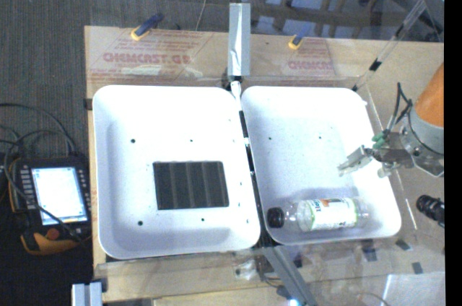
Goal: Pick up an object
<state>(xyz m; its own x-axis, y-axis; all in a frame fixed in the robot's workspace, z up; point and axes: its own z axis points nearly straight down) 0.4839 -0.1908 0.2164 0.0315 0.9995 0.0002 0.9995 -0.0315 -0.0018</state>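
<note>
Two white bins sit side by side on my counter. Left bin carries a dark ribbed rectangular pad lying flat near its middle. Right bin has a clear plastic bottle on its side along the near wall, black cap pointing left toward the divider. My gripper hangs over the right bin's right side, above and apart from the bottle; I cannot tell how the fingers stand. Nothing visibly between them.

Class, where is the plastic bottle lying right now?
The plastic bottle lies on its side along the near wall of the right bin, black cap toward the left bin, below the end effector.
</note>
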